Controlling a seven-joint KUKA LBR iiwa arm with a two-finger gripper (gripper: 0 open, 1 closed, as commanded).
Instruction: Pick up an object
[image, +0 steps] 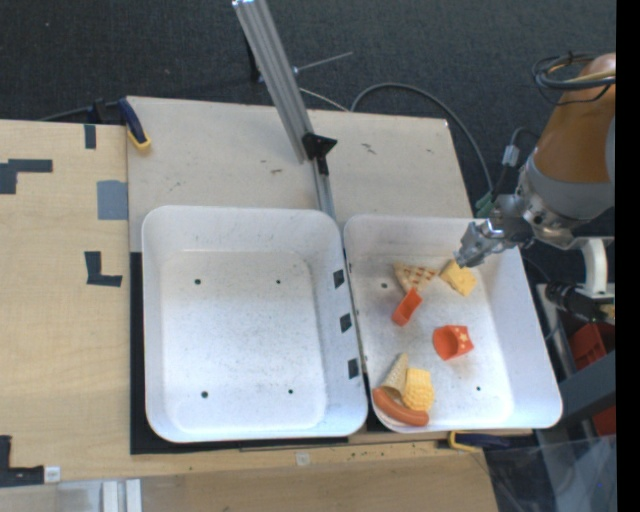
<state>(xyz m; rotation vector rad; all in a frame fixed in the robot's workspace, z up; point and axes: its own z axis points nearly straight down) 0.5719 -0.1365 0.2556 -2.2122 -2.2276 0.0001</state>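
Grasp not yet made. The grey two-finger gripper (470, 250) hovers just beside the small yellow block (460, 279), which lies in the right shallow white bin (525, 330); whether its fingers are open cannot be told. Lifting remains.

The right bin (520, 330) is crowded through its middle by toy food (430, 330), leaving room near its right wall.
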